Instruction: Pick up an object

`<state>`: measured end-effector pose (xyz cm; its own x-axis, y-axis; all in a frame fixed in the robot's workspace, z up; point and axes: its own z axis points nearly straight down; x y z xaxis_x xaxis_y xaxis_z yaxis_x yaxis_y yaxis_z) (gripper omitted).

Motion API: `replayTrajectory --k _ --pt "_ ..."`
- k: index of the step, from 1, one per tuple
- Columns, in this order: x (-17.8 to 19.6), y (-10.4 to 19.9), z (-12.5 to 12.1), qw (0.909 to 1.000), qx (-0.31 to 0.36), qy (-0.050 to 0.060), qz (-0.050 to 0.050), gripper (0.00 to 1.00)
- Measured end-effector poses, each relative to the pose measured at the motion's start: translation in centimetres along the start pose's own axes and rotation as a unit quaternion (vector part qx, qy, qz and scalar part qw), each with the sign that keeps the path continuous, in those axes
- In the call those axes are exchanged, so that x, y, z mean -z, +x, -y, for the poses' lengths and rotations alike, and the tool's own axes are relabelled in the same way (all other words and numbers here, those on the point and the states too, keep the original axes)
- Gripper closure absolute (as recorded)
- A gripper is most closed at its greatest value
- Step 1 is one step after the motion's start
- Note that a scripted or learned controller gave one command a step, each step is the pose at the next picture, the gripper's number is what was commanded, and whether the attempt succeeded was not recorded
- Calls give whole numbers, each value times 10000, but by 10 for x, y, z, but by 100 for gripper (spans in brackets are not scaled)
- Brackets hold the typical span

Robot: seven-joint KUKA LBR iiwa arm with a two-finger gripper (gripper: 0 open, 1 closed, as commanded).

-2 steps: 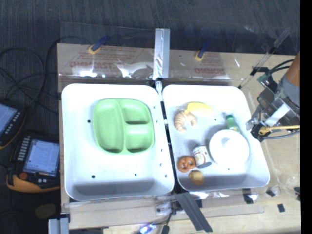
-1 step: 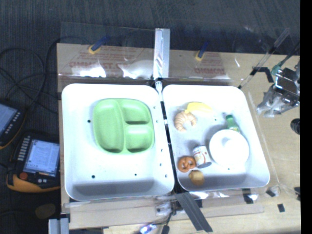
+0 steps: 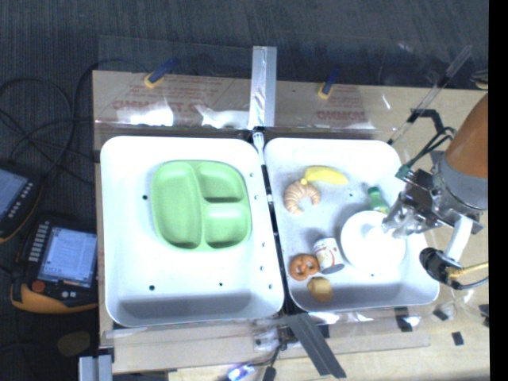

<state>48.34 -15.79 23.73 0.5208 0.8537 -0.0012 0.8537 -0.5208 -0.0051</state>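
The right bin (image 3: pixel 278 213) holds several small objects. A yellow banana (image 3: pixel 325 175) and a tan croissant (image 3: pixel 302 194) lie toward the back. A small green item (image 3: pixel 377 198) sits near the right wall. A white round dish (image 3: pixel 367 240) lies in the middle right. At the front are a small white can (image 3: pixel 327 255), a glazed donut (image 3: pixel 302 267) and a brown round piece (image 3: pixel 320 288). My gripper (image 3: pixel 396 222) hangs over the right edge of the white dish, just below the green item. Nothing shows in its grasp.
The left bin (image 3: pixel 119 236) holds a green divided tray (image 3: pixel 201 203). A metal divider (image 3: pixel 263 86) stands behind the seam between the bins. The arm's body (image 3: pixel 460 181) covers the right bin's right rim. Tablets and cables lie off the bench at left.
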Motion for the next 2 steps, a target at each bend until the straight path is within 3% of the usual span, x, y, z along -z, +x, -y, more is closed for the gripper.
replayTrajectory --k 1,2 --pt "6 34 -40 9993 376 -4 -3 100" --pt "-40 27 13 9950 -996 5 2 100"
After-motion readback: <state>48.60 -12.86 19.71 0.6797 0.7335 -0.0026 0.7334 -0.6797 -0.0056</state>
